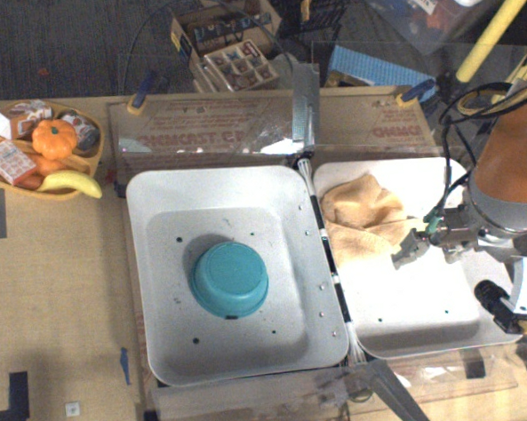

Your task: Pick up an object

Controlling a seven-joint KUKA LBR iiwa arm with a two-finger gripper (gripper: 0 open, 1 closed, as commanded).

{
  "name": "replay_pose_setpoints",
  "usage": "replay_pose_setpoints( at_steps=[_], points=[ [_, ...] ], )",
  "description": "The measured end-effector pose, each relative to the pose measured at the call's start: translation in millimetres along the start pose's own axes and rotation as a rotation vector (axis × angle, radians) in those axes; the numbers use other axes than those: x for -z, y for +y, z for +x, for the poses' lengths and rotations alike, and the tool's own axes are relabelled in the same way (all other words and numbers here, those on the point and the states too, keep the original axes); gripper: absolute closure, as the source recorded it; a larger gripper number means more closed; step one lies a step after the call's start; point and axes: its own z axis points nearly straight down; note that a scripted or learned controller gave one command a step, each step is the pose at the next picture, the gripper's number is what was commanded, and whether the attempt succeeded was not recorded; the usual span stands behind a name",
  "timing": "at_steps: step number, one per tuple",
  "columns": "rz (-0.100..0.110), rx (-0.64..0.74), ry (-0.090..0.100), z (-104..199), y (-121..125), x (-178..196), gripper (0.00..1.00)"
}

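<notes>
Nothing lifted yet: the gripper [407,251] hangs over the right bin [413,325], whether spread or closed I cannot tell, just at five o'clock of the crumpled tan cloth [362,212], while the teal bowl [230,278] sits upside down mid left bin [156,203].

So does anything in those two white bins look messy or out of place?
Only mildly. The tan cloth lies crumpled in a heap against the right bin's far left corner, and the teal bowl in the left bin sits upside down. Nothing looks spilled or broken.
</notes>
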Motion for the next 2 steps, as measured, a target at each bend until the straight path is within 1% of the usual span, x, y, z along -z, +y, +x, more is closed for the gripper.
replay_pose_setpoints(
  at_steps=[1, 2],
  points=[
    [-0.004, -0.136, -0.002, -26, 76, -10, 0.00],
    [-0.006, -0.007, -0.002, 16, 144, -24, 0.00]
  ],
)
